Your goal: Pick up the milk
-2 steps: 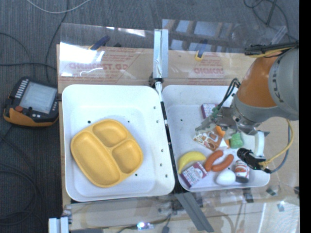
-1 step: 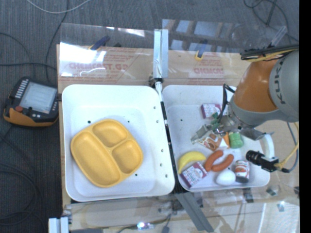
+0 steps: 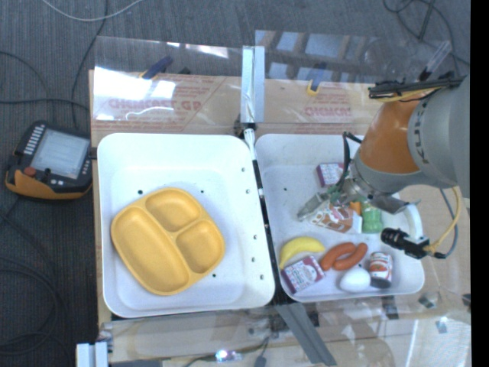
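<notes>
In the camera view, at right: grey arm [image 3: 428, 140] with orange band, reaching into the right bin [image 3: 290, 155] and covering part of that bin's far right side. Wrist blocks the bin floor beneath it.

Near the bin's centre: gripper [image 3: 307, 209], low over the floor, pointing toward the dividing wall. Opening width: cannot tell, since the tip reads as a single grey wedge at this slant. Not seen gripping any item. Just beside it, on the near side: orange-and-white packet [image 3: 335, 219], partly overlapped by the wrist. Contact between the two: cannot tell.

Along the near wall of the right bin:
- milk carton [image 3: 303, 274], small, maroon and white, lying near the near-left corner, well apart from the gripper. Label print too small to read.
- banana [image 3: 302, 247], just beyond the carton, touching or nearly touching it.
- sausage [image 3: 344, 256], to the right of the banana.
- white egg [image 3: 354, 280] and small can [image 3: 380, 268], side by side, toward the near-right corner.

Behind the gripper: small pink box [image 3: 330, 174], its right edge hidden by the wrist. Beside the packet: green item [image 3: 372, 220], mostly hidden, kind unclear.

In the left bin [image 3: 122, 281]: yellow divided plate [image 3: 168, 239], three compartments, set at an angle.

On the floor at far left: hand-held control pendant [image 3: 47, 160], partly cut off by the picture edge.
</notes>
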`<control>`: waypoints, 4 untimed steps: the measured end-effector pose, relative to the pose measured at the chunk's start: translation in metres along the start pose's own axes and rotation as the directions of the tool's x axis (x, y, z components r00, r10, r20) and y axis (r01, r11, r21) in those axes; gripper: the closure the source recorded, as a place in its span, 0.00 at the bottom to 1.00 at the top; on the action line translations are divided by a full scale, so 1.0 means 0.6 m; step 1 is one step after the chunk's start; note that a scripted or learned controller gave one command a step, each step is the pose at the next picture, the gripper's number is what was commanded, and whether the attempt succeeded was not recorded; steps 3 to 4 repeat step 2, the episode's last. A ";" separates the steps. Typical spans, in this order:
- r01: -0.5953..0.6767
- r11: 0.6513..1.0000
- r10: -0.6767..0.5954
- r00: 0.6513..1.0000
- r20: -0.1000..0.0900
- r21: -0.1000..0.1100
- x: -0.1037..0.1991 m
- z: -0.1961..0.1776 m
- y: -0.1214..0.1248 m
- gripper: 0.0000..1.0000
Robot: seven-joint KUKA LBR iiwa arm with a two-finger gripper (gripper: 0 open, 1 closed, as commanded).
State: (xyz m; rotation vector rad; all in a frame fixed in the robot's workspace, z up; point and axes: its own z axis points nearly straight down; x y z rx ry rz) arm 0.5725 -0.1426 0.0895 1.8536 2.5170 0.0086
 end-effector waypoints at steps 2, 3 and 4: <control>0.165 0.986 -0.164 0.986 -0.010 0.011 0.137 -0.198 0.082 1.00; 0.165 0.986 -0.164 0.986 -0.010 0.011 0.137 -0.198 0.082 1.00; 0.165 0.986 -0.164 0.986 -0.010 0.011 0.137 -0.198 0.082 1.00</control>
